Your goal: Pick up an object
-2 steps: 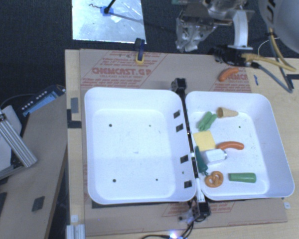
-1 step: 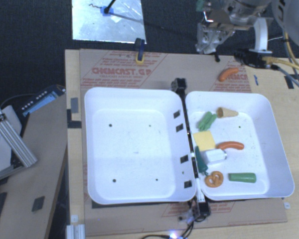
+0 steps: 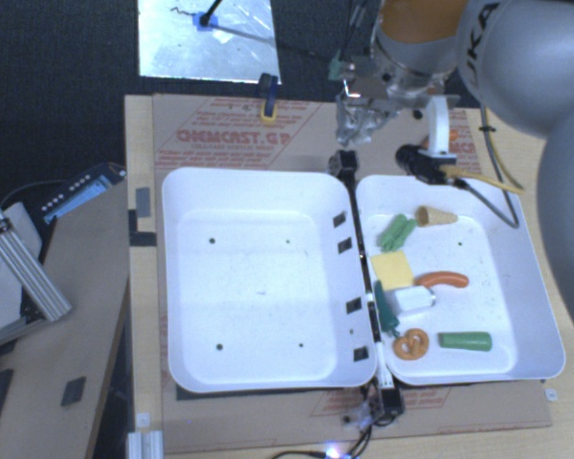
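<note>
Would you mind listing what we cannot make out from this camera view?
- Gripper: small and blurred, above the bins' far edge; finger state unreadable.
- Dark green piece beside the white block: partly covered by it and the yellow square; shape unclear.
- Grey arm: cut off by the top edge.

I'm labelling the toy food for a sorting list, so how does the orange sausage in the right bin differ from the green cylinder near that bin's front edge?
The orange sausage is orange with rounded, slightly curved ends; the green cylinder is green, straighter and blunt-ended. The sausage lies mid-bin beside the white block; the cylinder lies nearer the front edge, beside the pretzel. Both lie flat, roughly left to right, in the right white bin.
</note>
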`<state>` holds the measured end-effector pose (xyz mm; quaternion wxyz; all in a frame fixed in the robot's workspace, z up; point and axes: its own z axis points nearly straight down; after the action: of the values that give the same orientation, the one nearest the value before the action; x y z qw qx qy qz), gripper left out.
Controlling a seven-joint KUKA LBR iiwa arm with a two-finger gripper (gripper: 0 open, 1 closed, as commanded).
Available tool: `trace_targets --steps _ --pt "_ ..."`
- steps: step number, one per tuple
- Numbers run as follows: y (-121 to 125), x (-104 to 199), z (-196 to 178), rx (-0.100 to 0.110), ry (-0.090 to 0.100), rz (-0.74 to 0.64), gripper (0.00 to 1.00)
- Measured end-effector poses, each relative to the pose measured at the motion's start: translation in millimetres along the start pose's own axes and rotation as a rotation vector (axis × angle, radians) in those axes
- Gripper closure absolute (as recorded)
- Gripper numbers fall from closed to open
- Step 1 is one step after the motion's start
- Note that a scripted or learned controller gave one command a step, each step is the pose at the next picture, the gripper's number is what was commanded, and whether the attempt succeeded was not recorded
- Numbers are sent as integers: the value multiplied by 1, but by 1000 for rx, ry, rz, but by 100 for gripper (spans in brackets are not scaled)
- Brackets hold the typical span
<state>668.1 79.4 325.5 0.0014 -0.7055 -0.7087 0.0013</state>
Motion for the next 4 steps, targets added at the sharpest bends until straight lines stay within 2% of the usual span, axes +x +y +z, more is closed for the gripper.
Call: trace_targets --steps 1,2,3,4 --pt "-1 121 63 -1 4 -10 100" --pt "1 152 -84 -21 7 -4 100" --pt "-18 155 -220 -21 6 -2 100" --pt "-35 75 -210 -5 -1 10 100"
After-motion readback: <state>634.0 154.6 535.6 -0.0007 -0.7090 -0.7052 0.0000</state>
